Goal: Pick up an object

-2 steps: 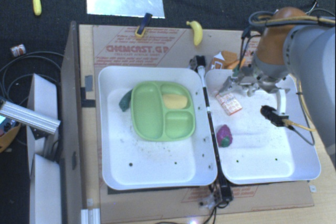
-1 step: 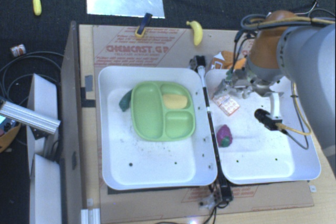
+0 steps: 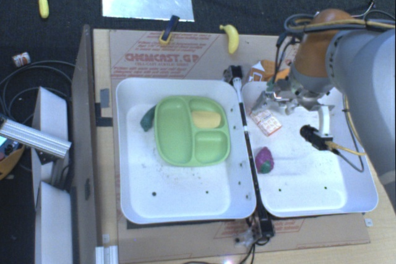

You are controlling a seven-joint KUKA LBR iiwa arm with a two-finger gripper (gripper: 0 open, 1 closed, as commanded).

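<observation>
I have the gripper [image 3: 278, 97] low over the far left corner of the right bin [image 3: 346, 195], the grey arm [image 3: 359, 59] sweeping in from the right. Just under and beside it lies a small white and red packet [image 3: 267, 123], and that looks like my nearest target. Whether the hand is open or closed I cannot tell; the wrist hardware covers the tips, and I cannot say if anything sits between them.

A purple berry-like object [image 3: 264, 159] lies nearer the front of the same bin, close to the divider, well apart from the gripper. In the left bin [image 3: 136, 195] a green divided plate [image 3: 185, 133] carries a yellow piece [image 3: 207, 119] in its far right compartment, with a dark green item [image 3: 147, 119] touching the plate's left edge.

To do this well, I'd centre over the packet, align across its narrow side, and descend squarely, since a flat packet against the bin floor is easy to push instead of lift. The bin wall close by leaves little room.

An orange and white thing [image 3: 263, 71] behind the gripper is partly hidden and I cannot identify it
</observation>
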